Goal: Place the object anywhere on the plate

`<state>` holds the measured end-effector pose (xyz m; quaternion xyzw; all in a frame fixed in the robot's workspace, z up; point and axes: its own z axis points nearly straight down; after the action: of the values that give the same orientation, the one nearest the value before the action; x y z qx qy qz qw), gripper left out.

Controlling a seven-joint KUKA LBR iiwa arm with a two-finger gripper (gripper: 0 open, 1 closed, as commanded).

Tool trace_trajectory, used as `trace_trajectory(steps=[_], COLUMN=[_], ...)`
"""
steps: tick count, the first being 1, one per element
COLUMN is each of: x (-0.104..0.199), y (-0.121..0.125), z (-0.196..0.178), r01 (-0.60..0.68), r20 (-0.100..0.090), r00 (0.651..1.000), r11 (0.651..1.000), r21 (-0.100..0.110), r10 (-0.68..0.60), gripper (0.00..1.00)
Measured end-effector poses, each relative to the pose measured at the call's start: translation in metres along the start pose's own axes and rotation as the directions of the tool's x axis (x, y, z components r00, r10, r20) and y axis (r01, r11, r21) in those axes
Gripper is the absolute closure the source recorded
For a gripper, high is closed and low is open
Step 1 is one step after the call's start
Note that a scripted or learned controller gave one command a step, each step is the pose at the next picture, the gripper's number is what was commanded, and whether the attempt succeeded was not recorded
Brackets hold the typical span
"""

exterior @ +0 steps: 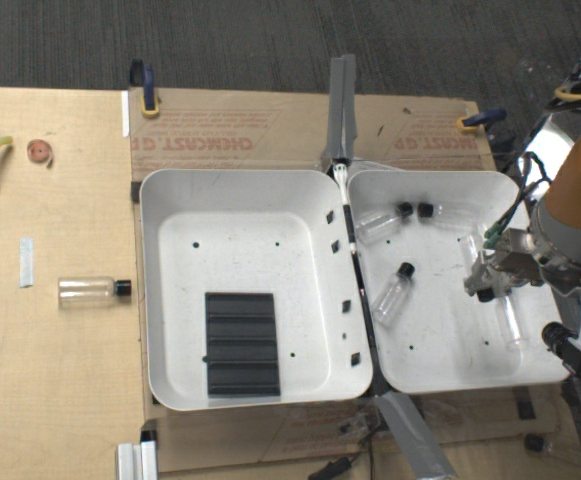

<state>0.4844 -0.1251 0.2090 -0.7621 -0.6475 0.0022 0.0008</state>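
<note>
Clear plastic bottle point(391, 295) lies just left of our gripper point(484, 286), long axis slanting away from it. Dark ribbed plate point(241, 344) is well further left, and we can't tell the gripper's state.

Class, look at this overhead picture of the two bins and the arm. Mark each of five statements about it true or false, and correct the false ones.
1. The dark ridged plate lies in the left bin. True.
2. The tool hangs over the left bin. False: it is over the right bin, near that bin's right side.
3. Clear bottles with black caps lie in the right bin. True: one bottle lies near its middle.
4. A bottle already rests on the plate. False: nothing lies on the plate.
5. A capped bottle lies on the bench left of the bins. True.
</note>
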Motion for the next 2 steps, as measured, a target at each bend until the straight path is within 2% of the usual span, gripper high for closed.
trace_trajectory(steps=[1,2], x=[0.0,-0.074], y=[0.0,0.049], z=[0.0,-0.034], r01=[0.0,-0.423], r20=[0.0,0.0], r00=[1.0,0.906], r11=[1.0,0.906], r21=[0.0,0.0], r10=[0.0,0.423], gripper=[0.0,0.0])
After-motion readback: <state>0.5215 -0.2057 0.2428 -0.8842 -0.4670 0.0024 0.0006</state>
